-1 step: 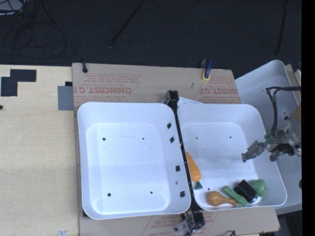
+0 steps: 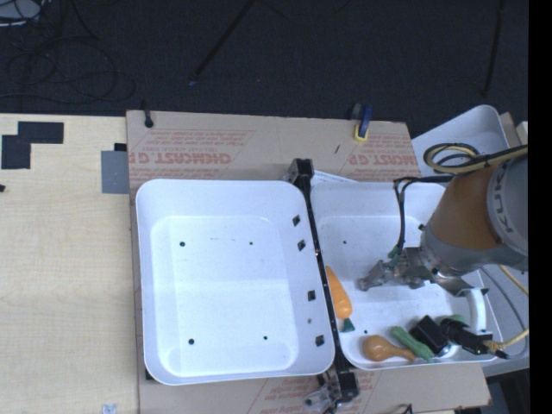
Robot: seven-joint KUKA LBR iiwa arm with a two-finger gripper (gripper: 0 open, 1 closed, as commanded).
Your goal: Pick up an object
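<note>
cardboard sheet (image 2: 276, 141) | red print, upside down | "CHEMCAST GP", repeated

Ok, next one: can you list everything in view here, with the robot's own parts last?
left bin: 1, white, view's left
right bin: 1, white, under the arm
carrot-like toy: 1, orange with a green tip, against the right bin's left wall
pear-shaped thing: 1, tan, right bin's near edge
green thing: 1, green, right of the tan one
cardboard sheet: 1, brown, under both bins
clip: 1, blue, cardboard's far edge
arm: 1, grey with orange band, from the right
gripper: 1, grey, over the right bin
</note>
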